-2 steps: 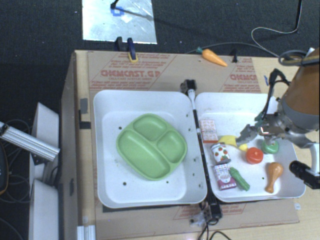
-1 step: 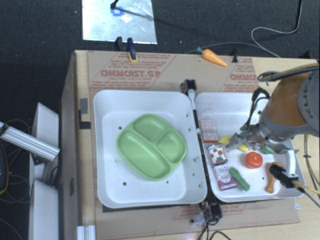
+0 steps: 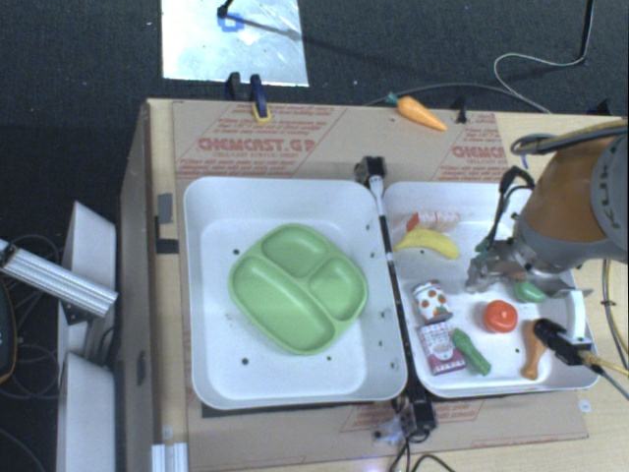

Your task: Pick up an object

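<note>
- We find two shallow white bins side by side on the tabletop (image 3: 246, 131): the left bin (image 3: 211, 214) carries a green sectioned plate (image 3: 298, 287), the right bin (image 3: 462, 200) carries the loose pick items.
- We judge the items are gathered in the right bin so that the arm (image 3: 580, 205), entering from the right, can reach any of them from above.
- In the right bin we note a banana (image 3: 429, 243), a small can (image 3: 430, 301), a pink packet (image 3: 439, 348), a green pepper-shaped piece (image 3: 472, 352), a red tomato (image 3: 500, 316) and a brown drumstick-shaped piece (image 3: 534, 352).
- An orange carrot (image 3: 421, 112) lies outside the bins, at the far edge of the tabletop.
- The claw (image 3: 488, 268) sits low over the right bin, between the banana and the tomato, near both.
- We cannot tell how far the claw is parted, as its tips blur against the bin floor; we see nothing held in it.
- A green scrap (image 3: 532, 290) lies just beside the wrist; we cannot tell whether it touches.
</note>
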